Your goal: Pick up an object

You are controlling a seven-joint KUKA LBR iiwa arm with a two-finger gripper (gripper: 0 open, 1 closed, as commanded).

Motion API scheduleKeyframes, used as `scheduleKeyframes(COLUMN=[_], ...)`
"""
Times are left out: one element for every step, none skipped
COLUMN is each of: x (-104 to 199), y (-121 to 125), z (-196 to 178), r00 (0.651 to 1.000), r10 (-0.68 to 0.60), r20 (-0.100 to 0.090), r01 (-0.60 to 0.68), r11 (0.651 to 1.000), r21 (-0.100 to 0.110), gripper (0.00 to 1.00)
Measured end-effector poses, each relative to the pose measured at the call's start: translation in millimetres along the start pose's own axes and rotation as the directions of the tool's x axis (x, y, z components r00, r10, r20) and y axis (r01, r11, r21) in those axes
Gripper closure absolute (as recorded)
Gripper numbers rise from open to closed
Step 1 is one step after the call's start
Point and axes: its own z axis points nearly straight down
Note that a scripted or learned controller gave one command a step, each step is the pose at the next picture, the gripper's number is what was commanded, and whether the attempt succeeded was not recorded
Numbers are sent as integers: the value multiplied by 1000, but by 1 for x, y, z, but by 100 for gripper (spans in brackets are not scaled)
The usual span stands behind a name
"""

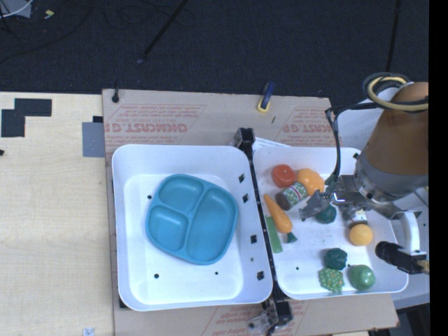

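Two white bins sit side by side so the gripper (316, 207), finger state impossible to tell, works low in the right bin (392, 285) over a dark teal object (325, 214) beside the can (291, 196).

Toy foods (318, 215) — scattered in right bin (308, 289).

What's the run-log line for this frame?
arm: over right bin | end effector: by teal toy | plate: left bin | grasp: unconfirmed
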Motion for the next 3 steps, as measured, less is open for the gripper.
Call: scheduleKeyframes(x=[-2,-2,0], y=[4,1,2], z=[45,110,143], r00=[1000,1000,1000], r10=[0,0,1], r20=[0,-1,-1], r01=[0,0,-1], r11=[1000,1000,1000], r21=[0,1,-6], gripper=[0,0,0])
